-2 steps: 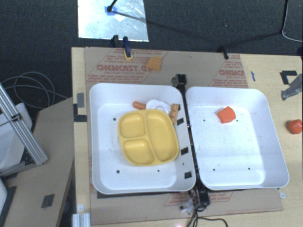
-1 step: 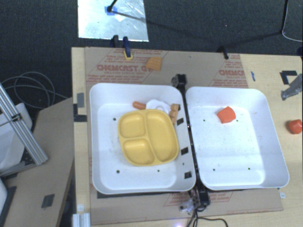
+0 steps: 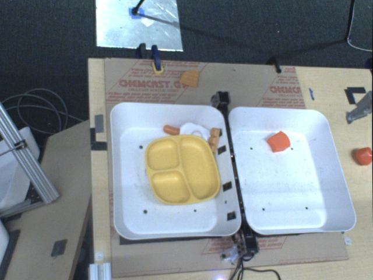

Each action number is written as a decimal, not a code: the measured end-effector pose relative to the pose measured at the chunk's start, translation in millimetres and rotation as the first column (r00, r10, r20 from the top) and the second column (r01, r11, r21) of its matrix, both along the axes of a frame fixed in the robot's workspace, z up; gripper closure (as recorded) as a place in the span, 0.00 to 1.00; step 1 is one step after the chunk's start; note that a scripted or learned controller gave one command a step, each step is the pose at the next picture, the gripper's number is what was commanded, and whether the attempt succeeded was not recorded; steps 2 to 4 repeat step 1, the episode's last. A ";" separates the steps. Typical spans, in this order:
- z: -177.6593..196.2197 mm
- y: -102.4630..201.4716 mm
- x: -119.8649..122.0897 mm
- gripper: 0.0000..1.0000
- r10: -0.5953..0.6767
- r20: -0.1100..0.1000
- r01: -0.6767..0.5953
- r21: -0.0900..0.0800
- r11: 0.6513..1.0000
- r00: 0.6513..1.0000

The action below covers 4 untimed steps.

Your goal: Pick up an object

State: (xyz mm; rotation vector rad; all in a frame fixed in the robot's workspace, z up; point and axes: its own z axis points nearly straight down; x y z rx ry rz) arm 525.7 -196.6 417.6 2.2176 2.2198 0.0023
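Where plastic gleams, yellow sectioned tray [image 3: 182, 170]

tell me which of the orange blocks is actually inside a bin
The orange block in the right bin, near its upper left. The other orange block sits outside on the bench, past that bin's right wall.

Gripper [image 3: 358, 111]: a small part enters at the right edge. It is plain grey with a dull metallic sheen, angular in outline, and narrows leftward to a blunt tip. Markings, screws and cables are too small to make out.
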 end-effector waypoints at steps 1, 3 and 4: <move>0.0 0.0 0.0 0.00 0.000 0.000 0.000 0.000 1.000 1.000; 0.0 0.0 0.0 0.00 0.000 0.000 0.000 0.000 1.000 1.000; 0.0 0.0 0.0 0.00 0.000 0.000 0.000 0.000 1.000 1.000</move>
